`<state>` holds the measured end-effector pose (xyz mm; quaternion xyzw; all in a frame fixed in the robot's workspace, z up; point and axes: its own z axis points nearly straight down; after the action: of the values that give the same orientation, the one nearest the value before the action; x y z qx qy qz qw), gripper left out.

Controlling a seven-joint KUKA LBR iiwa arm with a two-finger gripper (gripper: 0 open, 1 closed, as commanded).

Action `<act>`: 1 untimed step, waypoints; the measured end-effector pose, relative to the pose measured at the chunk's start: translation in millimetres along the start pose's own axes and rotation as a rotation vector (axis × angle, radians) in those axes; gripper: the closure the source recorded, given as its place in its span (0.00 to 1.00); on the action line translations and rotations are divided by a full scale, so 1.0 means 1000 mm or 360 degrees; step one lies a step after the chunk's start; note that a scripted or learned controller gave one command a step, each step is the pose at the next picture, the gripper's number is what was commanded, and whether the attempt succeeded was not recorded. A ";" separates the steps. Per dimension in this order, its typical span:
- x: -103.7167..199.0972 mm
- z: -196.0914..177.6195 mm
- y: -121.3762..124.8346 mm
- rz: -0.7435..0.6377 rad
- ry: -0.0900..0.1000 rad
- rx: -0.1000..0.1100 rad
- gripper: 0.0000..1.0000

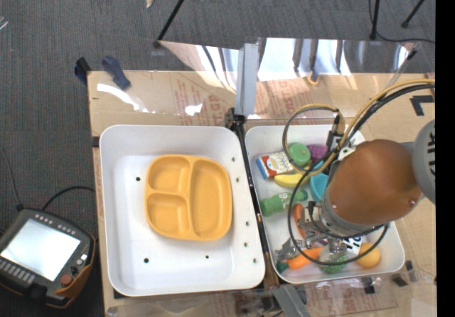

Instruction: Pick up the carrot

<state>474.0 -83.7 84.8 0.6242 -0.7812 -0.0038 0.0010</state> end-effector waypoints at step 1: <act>-0.002 -0.001 -0.001 -0.0043 0.0000 0.0007 0.00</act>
<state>475.5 -82.2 86.3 0.6349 -0.7726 -0.0022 -0.0005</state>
